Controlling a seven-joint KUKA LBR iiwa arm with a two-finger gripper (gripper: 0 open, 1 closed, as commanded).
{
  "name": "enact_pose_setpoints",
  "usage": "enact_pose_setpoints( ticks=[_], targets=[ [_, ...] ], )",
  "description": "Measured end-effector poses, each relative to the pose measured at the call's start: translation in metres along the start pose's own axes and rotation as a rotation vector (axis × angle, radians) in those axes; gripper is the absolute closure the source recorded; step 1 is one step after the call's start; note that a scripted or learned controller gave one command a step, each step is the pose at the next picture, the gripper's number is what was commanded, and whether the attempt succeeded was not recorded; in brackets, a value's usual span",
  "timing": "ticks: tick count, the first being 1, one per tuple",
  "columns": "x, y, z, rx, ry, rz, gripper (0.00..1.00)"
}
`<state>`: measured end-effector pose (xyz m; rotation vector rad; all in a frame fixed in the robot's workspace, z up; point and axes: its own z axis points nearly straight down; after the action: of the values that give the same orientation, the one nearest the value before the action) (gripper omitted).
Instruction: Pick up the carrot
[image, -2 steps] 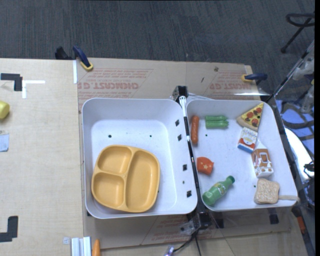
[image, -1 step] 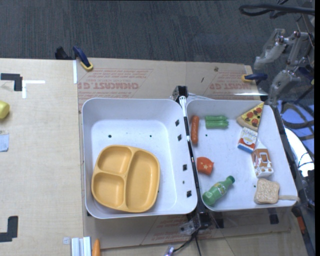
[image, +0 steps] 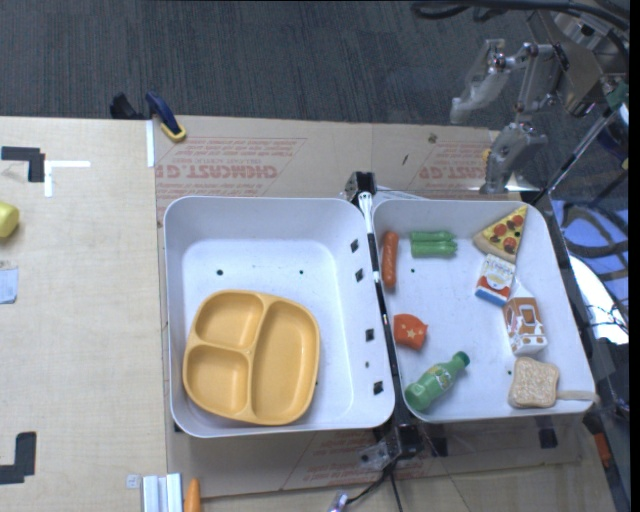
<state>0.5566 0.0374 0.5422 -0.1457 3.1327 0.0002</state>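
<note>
A dark grey carpeted floor (image: 250, 50) is seen behind the bench. The pale wooden bench top (image: 70, 330) is partly covered by brown printed cardboard (image: 240, 165).

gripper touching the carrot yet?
Apart. In the camera view the gripper hangs above the right bin's far rim, while the carrot lies by that bin's left wall, bare bin floor between them.
</note>
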Motion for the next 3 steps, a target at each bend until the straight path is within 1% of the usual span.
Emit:
enact_pose_setpoints(
  ticks=[1,2,3],
  targets=[
    [-0.027,0.067,0.001,-0.001,0.001,-0.308,0.00],
    [-0.044,0.108,0.000,-0.002,0.000,-0.365,0.00],
    [0.039,0.172,0.111,-0.003,0.002,-0.419,0.00]
  ],
)
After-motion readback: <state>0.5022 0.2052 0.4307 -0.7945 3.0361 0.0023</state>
